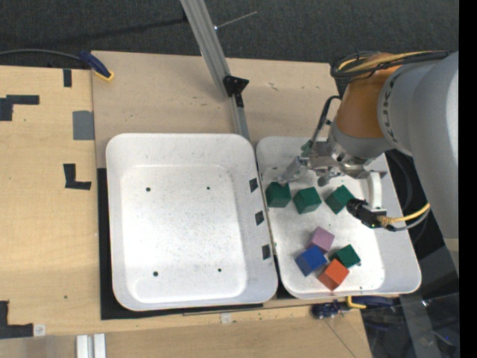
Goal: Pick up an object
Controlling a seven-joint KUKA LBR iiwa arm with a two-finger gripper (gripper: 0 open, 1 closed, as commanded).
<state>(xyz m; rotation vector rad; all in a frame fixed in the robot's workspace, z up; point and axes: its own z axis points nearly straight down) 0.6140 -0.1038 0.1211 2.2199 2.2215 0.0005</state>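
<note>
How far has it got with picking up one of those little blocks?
Done: the arm has reached over the right bin, and its gripper is just above the row of three green blocks. In hand: nothing that I can see. Left: closing on a block and lifting it; the purple, blue and orange blocks lie untouched nearer the front.

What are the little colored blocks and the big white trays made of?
The green blocks and the orange block look like painted wood or plastic: flat matte colour, crisp edges. I can't tell which. The white bins look like moulded plastic: smooth, rounded corners, slightly speckled surface.
</note>
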